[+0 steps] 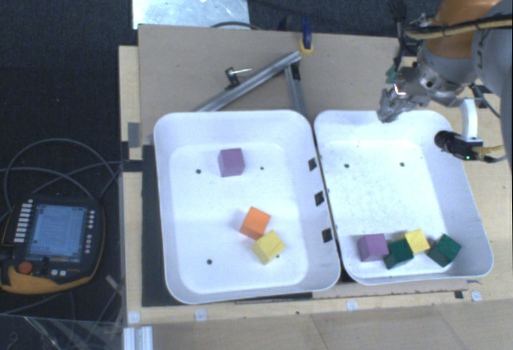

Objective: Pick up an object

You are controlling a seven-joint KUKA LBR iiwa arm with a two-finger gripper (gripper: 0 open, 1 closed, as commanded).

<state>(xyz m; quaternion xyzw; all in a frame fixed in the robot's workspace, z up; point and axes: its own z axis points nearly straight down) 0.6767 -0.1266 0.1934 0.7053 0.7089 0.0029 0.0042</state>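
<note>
Claw: the claw (389, 111) hangs over the far rim of the right bin (474, 212); whether its fingers are apart or together I cannot tell from here, and nothing shows between them.
Right bin: a purple cube (372, 246), a dark green cube (397, 253), a yellow cube (417, 240) and another green cube (444, 248) crowd the near wall, some touching.
Left bin: in the left bin (172, 204), a purple block (231, 162) stands alone; an orange cube (255, 222) and a yellow block (268, 246) sit just beside each other.
Doing it well: I'd pick the lone purple block, coming straight down and squared to its faces.
Room: open floor all round it; the near-wall cluster leaves little space for fingers.
</note>
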